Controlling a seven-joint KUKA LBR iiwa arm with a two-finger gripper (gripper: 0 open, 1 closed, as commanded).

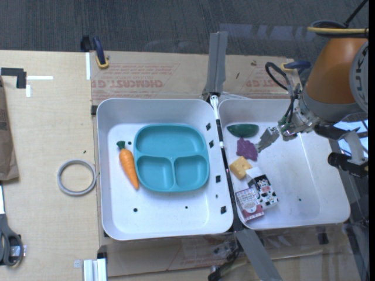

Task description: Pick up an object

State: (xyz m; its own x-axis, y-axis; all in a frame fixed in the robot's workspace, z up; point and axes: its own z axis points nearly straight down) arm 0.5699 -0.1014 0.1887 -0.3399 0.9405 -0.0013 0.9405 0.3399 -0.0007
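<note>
Reaching in: the grey arm point(337, 69) with its orange band comes from the right and ends over the right bin point(304, 198), its tool point(266, 139) hanging low near that bin's upper left part.
Tool: whether it is released or clenched I cannot tell from here; nothing shows between its tips.
Purple piece point(247, 149): a small lumpy purple thing, matte, lying on the right bin's floor just below and left of the tool; whether they touch I cannot tell.
Green piece point(242, 130): a dark green, flattish, rounded shape near the right bin's top left corner, just above the purple piece.
Yellow piece point(239, 167): a small tan-yellow chunk, blocky, just below the purple piece.
Carton point(263, 192): a little white box with black cow patches, lying tilted, below the yellow chunk.
Packet point(248, 202): a flat red and white pack, touching the carton's left side, near the right bin's lower left corner.
Left bin point(111, 215): holds a teal plate point(172, 157) with three compartments, and an orange carrot point(127, 165) with a green top lying just beside the plate's left edge.
Bench point(41, 215): pale wood; a grey ring point(76, 177) lies to the left of the left bin.
</note>
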